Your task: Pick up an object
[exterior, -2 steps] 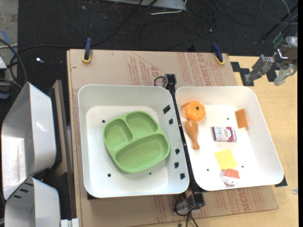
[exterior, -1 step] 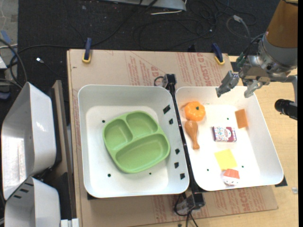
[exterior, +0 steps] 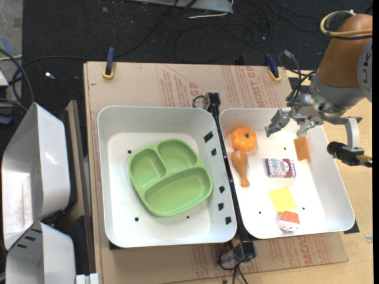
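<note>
Hovering over the right bin (exterior: 337, 182), the gripper (exterior: 291, 123) spreads its fingers open and empty; the orange block (exterior: 302, 148) lies just below them, untouched.

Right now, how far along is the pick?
Done: the arm has reached over the right bin, and the claw hangs open near its back edge. In hand: nothing sits between the fingers. Left: the whole grasp. The orange block, pumpkin, drumstick, small box and yellow square all lie on the bin floor.
</note>
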`<state>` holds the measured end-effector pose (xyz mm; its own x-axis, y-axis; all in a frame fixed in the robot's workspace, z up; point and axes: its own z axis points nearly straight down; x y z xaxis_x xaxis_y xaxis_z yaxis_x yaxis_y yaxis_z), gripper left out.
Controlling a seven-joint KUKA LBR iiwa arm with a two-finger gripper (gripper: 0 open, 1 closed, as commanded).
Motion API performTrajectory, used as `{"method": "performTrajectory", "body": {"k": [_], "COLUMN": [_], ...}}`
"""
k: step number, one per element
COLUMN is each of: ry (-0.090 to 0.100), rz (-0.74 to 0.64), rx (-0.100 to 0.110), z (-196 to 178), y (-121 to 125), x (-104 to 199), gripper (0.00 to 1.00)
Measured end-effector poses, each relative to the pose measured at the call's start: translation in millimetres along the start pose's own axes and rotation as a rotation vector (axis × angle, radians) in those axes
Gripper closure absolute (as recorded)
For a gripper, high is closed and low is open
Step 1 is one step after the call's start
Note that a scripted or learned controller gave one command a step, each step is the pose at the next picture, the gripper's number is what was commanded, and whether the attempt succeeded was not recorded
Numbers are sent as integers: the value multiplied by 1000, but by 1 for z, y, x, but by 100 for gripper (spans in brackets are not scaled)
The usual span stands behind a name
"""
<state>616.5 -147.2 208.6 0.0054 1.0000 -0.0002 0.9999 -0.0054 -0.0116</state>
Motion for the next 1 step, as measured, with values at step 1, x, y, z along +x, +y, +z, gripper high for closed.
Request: {"method": "performTrajectory", "body": {"k": [1], "ry": [-3], "rz": [-2], "rx": [-17], "z": [-4], "y": [35], "x": [-46], "gripper": [0]}}
